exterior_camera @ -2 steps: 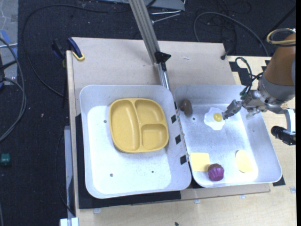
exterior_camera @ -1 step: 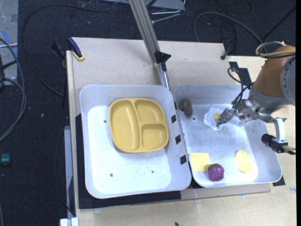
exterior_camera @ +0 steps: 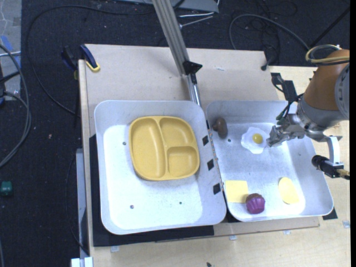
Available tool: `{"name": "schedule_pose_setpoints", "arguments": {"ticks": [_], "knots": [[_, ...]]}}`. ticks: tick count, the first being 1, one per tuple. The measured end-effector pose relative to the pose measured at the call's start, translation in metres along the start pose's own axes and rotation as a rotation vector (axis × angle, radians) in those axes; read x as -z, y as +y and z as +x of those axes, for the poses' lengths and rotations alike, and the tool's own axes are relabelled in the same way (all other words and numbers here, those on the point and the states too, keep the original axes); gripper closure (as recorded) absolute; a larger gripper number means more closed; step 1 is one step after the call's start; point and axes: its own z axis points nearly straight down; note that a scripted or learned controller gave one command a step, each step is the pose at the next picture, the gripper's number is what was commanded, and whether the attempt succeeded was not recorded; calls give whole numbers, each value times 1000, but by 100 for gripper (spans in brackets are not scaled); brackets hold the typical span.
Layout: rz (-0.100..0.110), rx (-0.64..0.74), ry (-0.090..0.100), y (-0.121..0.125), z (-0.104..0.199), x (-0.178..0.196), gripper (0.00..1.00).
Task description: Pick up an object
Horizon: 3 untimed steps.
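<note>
Nearest the lens, along the front edge of the right bin (exterior_camera: pixel 311 174), lie three things in a row: a purple berry-like toy (exterior_camera: pixel 255 203), a pale yellow square slice (exterior_camera: pixel 236 191) just left of it and touching it, and a yellow oval piece (exterior_camera: pixel 288 191) farther right, its long axis running roughly front to back with a slight tilt. Farther back in that bin a toy fried egg (exterior_camera: pixel 253 140) lies flat, round, with no clear long axis; a brown lump (exterior_camera: pixel 221 127) sits near the bin's left wall, long axis also front to back. Just right of the egg hangs the claw (exterior_camera: pixel 273 137), low over the bin floor; whether its fingers are apart or together I cannot tell, and nothing is seen between them. On the counter (exterior_camera: pixel 139 74) the left bin (exterior_camera: pixel 111 166) holds a yellow divided plate (exterior_camera: pixel 164 147).
</note>
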Motion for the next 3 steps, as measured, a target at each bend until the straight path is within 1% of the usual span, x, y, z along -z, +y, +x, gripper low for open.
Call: {"name": "schedule_pose_setpoints", "arguments": {"ticks": [1,2,3], "knots": [[-5,-3,-2,0,-9,60,100],[-4,2,-1,1,1,117,100],[3,1,1,2,1,98,100]]}}
